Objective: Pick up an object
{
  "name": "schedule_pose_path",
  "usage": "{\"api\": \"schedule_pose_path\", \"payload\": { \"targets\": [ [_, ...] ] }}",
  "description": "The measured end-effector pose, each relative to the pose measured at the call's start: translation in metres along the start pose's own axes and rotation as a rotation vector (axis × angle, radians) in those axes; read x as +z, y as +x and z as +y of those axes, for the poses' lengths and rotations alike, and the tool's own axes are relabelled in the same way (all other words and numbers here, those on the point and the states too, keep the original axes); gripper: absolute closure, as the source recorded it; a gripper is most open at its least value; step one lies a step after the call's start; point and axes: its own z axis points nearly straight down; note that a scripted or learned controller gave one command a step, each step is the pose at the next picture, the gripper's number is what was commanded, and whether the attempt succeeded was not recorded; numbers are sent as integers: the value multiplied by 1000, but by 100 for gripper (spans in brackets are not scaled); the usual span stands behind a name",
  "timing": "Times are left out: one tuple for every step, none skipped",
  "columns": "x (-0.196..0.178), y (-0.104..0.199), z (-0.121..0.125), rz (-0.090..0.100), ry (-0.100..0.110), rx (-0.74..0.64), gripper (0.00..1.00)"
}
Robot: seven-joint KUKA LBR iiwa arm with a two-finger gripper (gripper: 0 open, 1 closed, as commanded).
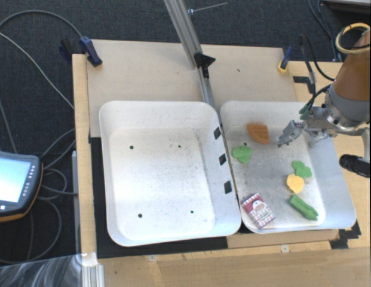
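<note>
The right bin [346,203] holds several small objects: an orange-brown piece [257,132], a green piece [242,154], a second green piece [302,169], a yellow piece [295,184], a long green piece [303,207] and a red-and-white packet [258,210]. My gripper [301,137] hangs over the upper right part of this bin, just right of the orange-brown piece and above the second green piece. It stands open, and only white bin floor shows between its fingers.
The left bin [113,124] sits beside the right one, with a raised divider wall [224,160] between them. A slanted metal pole [184,26] rises from the back. Blue and yellow clamps grip the bench's far edge. A tablet [12,181] lies at far left.
</note>
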Motion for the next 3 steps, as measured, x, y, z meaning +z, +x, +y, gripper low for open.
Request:
{"api": "schedule_pose_path", "payload": {
  "targets": [
    [63, -3, 0, 0, 2, 0, 0],
    [90, -3, 1, -2, -7, 0, 0],
    [78, -2, 2, -2, -10, -1, 100]
  ]
}}
